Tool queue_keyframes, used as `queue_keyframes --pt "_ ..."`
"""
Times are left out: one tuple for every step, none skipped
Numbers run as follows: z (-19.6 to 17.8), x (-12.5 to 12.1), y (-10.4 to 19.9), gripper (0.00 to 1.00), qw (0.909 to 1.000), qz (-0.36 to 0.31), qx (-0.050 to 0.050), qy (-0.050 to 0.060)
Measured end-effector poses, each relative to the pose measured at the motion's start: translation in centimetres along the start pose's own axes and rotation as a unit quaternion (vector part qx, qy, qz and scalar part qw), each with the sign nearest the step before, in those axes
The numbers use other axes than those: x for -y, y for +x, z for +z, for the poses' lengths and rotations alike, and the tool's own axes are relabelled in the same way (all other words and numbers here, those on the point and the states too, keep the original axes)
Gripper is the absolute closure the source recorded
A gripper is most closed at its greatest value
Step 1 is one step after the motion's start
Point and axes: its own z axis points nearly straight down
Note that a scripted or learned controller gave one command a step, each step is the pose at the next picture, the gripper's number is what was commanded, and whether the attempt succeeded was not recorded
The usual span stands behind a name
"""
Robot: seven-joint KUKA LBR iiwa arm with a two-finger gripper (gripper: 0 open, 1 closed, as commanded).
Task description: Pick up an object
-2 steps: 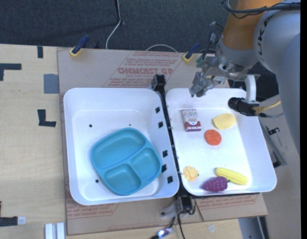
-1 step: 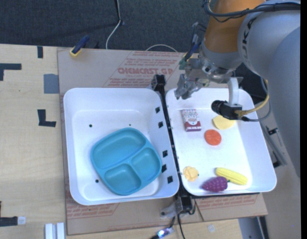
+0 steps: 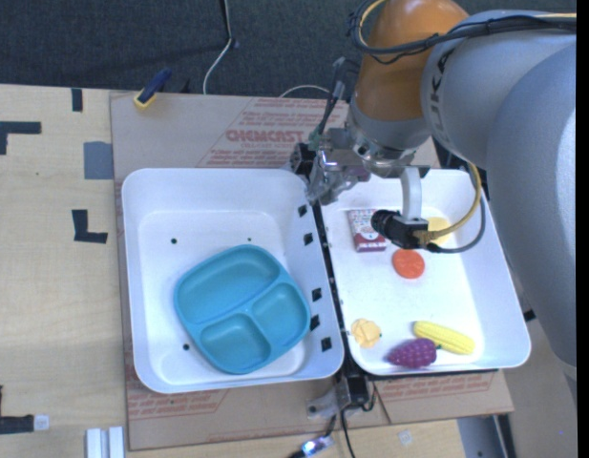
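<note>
The gripper (image 3: 321, 177) hangs over the far end of the wall shared by both bins; whether it is wide or narrow cannot be told. Loose candidates lie in the right bin (image 3: 494, 284): a red and white box (image 3: 367, 229) toward its far left corner, closest to the gripper, with corn (image 3: 444, 336) and grapes (image 3: 411, 353) at the near edge. The blue divided plate (image 3: 241, 305) in the left bin (image 3: 141, 256) looks too broad to grasp, so the box is the probable target.
</note>
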Motion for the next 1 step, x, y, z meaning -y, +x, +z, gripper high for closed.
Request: queue_keyframes --pt "1.31 0.4 6.08 1.0 1.0 -0.001 0.0 0.0"
